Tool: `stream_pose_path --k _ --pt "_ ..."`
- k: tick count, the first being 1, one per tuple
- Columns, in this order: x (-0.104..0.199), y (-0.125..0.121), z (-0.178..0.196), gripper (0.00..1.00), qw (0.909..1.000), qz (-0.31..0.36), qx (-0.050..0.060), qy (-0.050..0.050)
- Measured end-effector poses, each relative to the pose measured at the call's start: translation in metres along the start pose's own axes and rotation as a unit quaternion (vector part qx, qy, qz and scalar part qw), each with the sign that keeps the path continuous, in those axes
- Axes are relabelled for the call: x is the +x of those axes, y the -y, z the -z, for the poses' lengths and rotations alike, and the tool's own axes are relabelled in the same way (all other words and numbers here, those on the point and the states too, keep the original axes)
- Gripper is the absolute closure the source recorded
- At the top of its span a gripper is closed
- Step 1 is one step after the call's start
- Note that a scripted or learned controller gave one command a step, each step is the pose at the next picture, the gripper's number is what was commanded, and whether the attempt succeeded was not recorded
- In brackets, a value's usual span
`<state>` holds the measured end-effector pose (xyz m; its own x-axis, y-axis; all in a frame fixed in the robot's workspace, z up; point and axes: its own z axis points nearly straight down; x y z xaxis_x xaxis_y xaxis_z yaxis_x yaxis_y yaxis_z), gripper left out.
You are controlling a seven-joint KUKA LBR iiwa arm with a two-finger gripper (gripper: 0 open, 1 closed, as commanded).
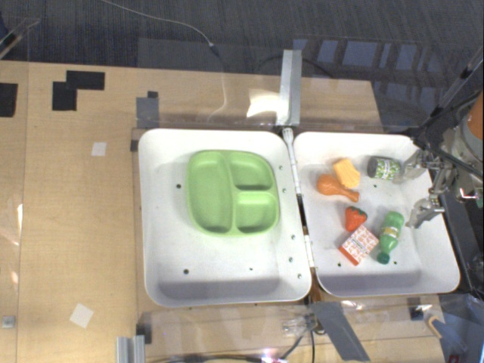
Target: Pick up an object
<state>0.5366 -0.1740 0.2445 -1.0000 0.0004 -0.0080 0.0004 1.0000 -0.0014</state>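
Note:
The right bin [435, 274] holds several small objects: a yellow wedge [348, 173], an orange drumstick-shaped toy [335, 187], a dark can with a green label [384, 169], a red strawberry [355, 218], a red and white patterned box [358, 245] and a green bottle [389, 237] lying on its side. My gripper [417, 190] hangs over the bin's right side, open, one finger near the can and the other just right of the bottle. Nothing sits between its fingers.
The left bin [162, 278] holds a green divided plate [231, 191]. A metal post [290, 82] stands behind the seam between the bins. The arm's grey body with its orange band [475, 123] fills the right edge.

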Motion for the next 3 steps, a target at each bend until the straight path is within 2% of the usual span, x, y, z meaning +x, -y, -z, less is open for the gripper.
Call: stream_pose_path --k 1,2,3 --pt "-0.041 -0.024 -0.142 0.00 0.9958 -0.091 0.000 0.007" --pt "-0.045 -0.026 -0.128 1.00 0.9962 -0.087 0.001 0.011" --pt "-0.059 -0.056 -0.154 1.00 0.9783 -0.207 -0.001 0.004"
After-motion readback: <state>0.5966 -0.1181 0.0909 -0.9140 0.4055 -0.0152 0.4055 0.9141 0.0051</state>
